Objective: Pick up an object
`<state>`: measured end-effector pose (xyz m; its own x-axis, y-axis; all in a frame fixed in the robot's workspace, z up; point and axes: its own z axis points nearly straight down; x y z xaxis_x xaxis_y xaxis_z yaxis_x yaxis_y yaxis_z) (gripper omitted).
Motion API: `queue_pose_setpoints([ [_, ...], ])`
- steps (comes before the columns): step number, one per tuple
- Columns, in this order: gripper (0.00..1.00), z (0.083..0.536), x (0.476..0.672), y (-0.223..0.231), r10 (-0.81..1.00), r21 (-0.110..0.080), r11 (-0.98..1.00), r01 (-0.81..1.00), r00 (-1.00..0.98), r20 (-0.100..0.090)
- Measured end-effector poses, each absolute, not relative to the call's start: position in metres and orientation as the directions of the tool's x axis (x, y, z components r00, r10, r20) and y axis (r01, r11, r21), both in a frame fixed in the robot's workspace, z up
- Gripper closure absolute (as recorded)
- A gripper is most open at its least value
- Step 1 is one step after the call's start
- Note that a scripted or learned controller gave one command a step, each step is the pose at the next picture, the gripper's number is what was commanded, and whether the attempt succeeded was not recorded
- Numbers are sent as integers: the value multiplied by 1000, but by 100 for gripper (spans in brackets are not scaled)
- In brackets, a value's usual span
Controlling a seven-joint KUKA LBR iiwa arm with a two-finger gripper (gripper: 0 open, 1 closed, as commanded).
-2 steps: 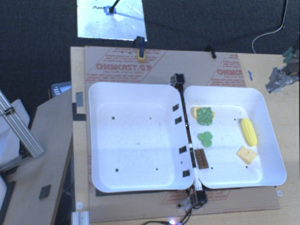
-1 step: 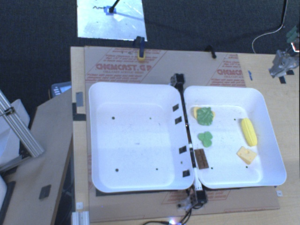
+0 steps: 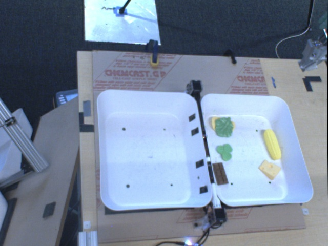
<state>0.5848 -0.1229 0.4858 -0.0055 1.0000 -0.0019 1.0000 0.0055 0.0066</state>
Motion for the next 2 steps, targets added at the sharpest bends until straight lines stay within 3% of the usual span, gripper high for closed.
queue_pose_setpoints([
  [2, 100, 452, 508, -165, 1000, 1, -1, 1000, 1, 0],
])
